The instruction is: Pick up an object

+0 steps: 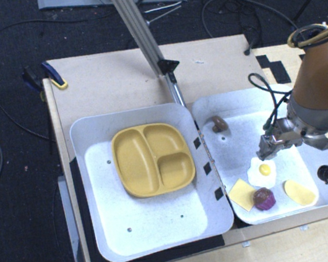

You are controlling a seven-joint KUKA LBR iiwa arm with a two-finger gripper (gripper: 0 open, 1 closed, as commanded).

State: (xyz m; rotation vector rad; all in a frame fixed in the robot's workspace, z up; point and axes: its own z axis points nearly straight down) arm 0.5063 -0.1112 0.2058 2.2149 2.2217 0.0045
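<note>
1. We take the toy fried egg (263,171) as the likeliest thing to be picked: it lies flat in the right bin (235,105), toward its front half, a white patch with a yellow yolk facing up.
2. The tool (268,146) hangs just above and slightly behind the egg, so the egg lies almost straight below it and a touch toward the bin's front edge. We judge that the coming move is mostly a short descent with little sideways travel.
3. We cannot tell whether the tool is released or clenched; its tip is dark and seen end-on, and nothing shows between its parts.
4. The egg has no clear long axis; it is roughly round and very thin, so we expect a grip across its edge to be hard to win.
5. Close neighbours crowd the egg: a yellow cheese slice (242,194) just to its front left, a purple round piece (264,198) just in front, and a pale yellow oval piece (300,191) to its front right.
6. A small brown piece (218,124) sits well apart, at the back of the same bin.
7. The left bin (99,189) holds a yellow divided plate (154,159), and both bins rest on the worktop (105,81).
</note>
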